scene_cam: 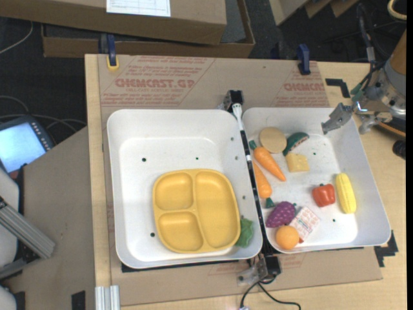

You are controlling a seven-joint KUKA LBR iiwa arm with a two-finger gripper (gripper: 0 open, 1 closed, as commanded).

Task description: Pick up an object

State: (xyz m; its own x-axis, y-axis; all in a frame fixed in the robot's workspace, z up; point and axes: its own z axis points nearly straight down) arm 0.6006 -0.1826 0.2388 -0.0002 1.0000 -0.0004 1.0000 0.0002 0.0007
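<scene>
Biggest thing on the bench is the left bin (122, 173), and sitting in it is a yellow three-compartment tray (195, 210) with a bit of green leafy toy (246, 232) poking out from under its right near corner, mostly hidden so hard to say what it is. The right bin (371, 205) has all the play food. Two carrots (263, 172) lie along its left wall, one overlapping the other. Far end has a tan round cookie-looking piece (273, 139) touching a dark green wedge (297, 141), with a pale yellow cheese chunk (297, 163) just near of those. The corn cob (346, 193) lies by the right wall, red pepper (324, 195) just beside it on the left. Near corner is crowded: purple grapes (281, 213), an orange (287, 237) and a small printed packet (306, 223) all touching. The gripper (347, 116) hovers over the far right corner of that bin, nothing between its fingers, though I can't tell how far apart they sit. The arm is cut off at the right edge.
</scene>
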